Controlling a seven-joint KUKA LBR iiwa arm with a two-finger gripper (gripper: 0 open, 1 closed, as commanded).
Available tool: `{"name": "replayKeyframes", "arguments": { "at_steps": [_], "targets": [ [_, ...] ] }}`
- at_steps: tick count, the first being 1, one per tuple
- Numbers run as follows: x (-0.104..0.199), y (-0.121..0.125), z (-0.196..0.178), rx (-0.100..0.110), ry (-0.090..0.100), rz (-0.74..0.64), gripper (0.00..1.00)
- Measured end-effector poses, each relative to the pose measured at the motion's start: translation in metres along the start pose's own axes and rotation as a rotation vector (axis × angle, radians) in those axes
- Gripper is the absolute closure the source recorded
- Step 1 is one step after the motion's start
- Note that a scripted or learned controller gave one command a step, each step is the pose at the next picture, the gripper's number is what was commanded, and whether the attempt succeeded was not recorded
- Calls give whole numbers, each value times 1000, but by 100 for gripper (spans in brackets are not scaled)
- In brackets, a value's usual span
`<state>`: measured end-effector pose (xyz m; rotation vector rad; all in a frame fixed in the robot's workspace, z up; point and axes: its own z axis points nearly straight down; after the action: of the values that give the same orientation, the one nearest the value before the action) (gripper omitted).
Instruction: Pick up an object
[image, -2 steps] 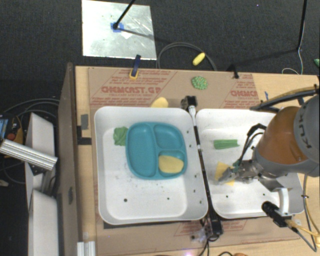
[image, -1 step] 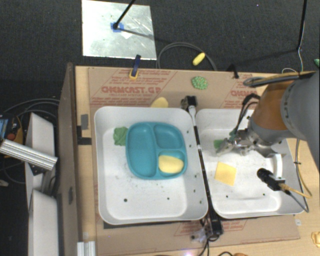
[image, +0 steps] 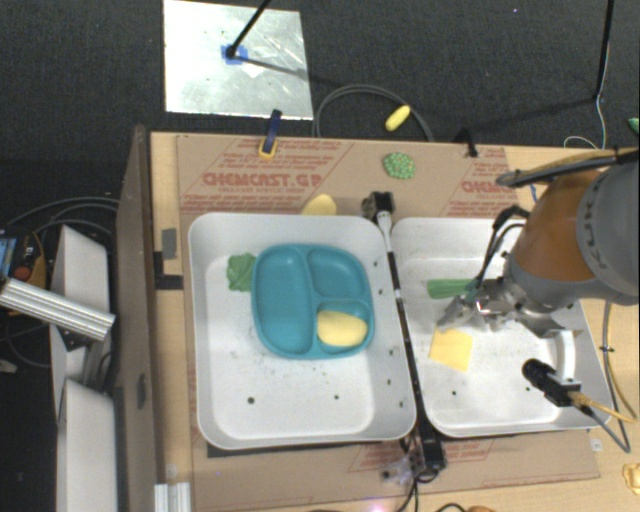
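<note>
Camera view is looking down on two white bins sitting side by side on a brown board (image: 250, 165). The arm (image: 575, 235) is reaching in from the right over the right bin (image: 500, 412), and its gripper (image: 468, 308) is hanging low near the middle of that bin. Whether it is clenched or released I cannot tell, since the wrist is covering much of it and the rest is blurring against the white floor.

Two things are lying in the right bin close to the gripper. A green stick (image: 442, 288) is lying crosswise toward the far side, its right end running up to the gripper. A yellow square (image: 452, 350) is lying flat just beside the gripper on the near side; whether the two are touching is not clear.

In the left bin (image: 290, 420) a teal plate (image: 285, 300) with three compartments is sitting near the middle. A yellow lump (image: 341, 328) is resting in the plate's near right compartment. A green leaf (image: 240, 271) is lying on the bin floor, touching the plate's left edge.

On the board, a pale yellow piece (image: 320, 206) is sitting just behind the left bin's far rim, and a green round thing (image: 400, 165) is lying farther back, well apart from both bins. Beyond the board, a foil sheet (image: 238, 60) is lying on the dark floor.
</note>
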<state>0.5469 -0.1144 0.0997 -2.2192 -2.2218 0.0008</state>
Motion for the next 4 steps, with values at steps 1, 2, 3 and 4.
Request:
{"name": "replayKeyframes", "arguments": {
  "at_steps": [1, 2, 3, 4],
  "targets": [
    [26, -42, 17, 2, 1, 0, 0],
    [-44, -36, 15, -4, -4, 5, 0],
    [-18, -59, -204, -19, -4, -6, 0],
    [39, -61, -88, 7, 3, -8, 0]
  ]
}}
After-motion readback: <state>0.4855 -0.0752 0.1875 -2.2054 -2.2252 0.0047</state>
